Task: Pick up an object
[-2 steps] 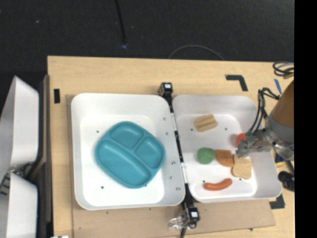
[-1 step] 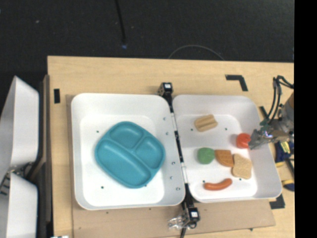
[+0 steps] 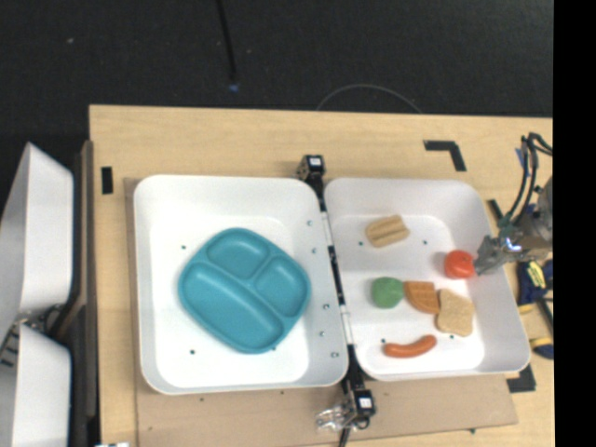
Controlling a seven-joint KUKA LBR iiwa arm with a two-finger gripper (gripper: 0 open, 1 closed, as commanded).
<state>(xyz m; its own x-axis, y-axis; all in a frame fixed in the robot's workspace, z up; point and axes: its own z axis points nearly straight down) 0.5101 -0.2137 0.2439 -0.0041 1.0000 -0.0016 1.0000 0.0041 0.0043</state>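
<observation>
Bench: light wooden tabletop (image 3: 233, 142) carrying two shallow white plastic bins side by side. Left bin (image 3: 158, 343) holds a teal plastic plate with three compartments (image 3: 244, 289), lying flat, rotated at an angle to the bin walls, roughly central. Right bin (image 3: 419, 198) holds six small food-like items. Toward the far side: a tan bun-shaped piece (image 3: 386, 230), lying on its own, well apart from the rest. Middle: a round green ball-like piece (image 3: 387, 292), just beside an orange wedge-like piece (image 3: 422, 296) on its right. The orange piece touches or slightly overlaps a pale tan bread-slice-shaped piece (image 3: 455, 314) lying toward the near right. Near edge: a red-orange sausage-shaped piece (image 3: 409, 346), lying lengthwise across the bin, apart from the bread slice. Right side of the bin: a round red tomato-like piece (image 3: 457, 264), next to the bin's right wall. The gripper (image 3: 491, 255) enters from the right edge, low over the right wall of the right bin, its metallic tip just beside the red piece on that piece's right, appearing to touch it or nearly so. Finger state: cannot tell at this resolution, and the red piece is not visibly between them. Coloured cables (image 3: 533, 170) run along the arm at the far right.
</observation>
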